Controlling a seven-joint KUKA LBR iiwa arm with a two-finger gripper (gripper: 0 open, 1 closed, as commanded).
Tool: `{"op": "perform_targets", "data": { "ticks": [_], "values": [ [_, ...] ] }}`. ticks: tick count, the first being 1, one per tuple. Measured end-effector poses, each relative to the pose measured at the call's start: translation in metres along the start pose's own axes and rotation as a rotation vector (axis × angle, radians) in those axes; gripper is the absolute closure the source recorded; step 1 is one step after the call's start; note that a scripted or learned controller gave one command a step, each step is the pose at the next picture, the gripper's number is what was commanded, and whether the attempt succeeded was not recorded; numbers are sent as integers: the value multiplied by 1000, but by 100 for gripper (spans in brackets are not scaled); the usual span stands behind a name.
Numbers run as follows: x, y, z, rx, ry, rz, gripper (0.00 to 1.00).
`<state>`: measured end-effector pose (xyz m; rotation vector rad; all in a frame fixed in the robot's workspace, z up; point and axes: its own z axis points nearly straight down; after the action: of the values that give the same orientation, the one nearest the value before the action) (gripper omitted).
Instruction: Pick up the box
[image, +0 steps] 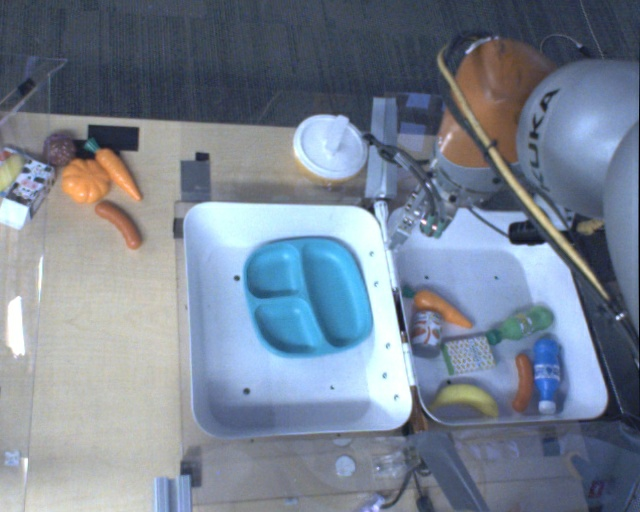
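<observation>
Pincer (418, 222) hangs over the far left corner of the right bin (590, 385), close to the rim it shares with the left bin (215, 400). Nothing sits between its tips. They look slightly parted, but they are small and cluttered by cable here, so I cannot tell for certain how they stand.

The box (469, 354), a small flat pack with a green patterned face, lies on the floor of the right bin, nearer the camera side and a little right of the pincer, well apart from it. It is crowded: a can (426, 333) just left of it, a carrot (441, 308) just beyond on the far side, a green bottle (522, 323) at its right far corner, a banana (466, 399) on its near side. A sausage (522, 383) and blue bottle (546, 375) lie further right.

Risks, as I judge them:
- The box lies flat and low; tips coming down may skid across its face or fail to get under its edges.
- Neighbours are tight. A descent slightly off to the left would land on the can or carrot, and the pincer could close on the wrong thing or on two at once.
- The box sits askew to the bin walls; a wrist not turned to match would catch corners and spin it away.
- The starting spot near the shared rim leaves little room; a careless path could clip it.

The left bin holds a blue divided tray (305, 296), not involved.
</observation>
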<state>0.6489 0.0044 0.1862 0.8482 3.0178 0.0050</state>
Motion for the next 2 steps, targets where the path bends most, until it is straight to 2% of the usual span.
{"op": "perform_targets", "data": {
  "ticks": [2],
  "values": [
    [-2, 5, -25, -11, -14, -6, 100]
  ]
}}
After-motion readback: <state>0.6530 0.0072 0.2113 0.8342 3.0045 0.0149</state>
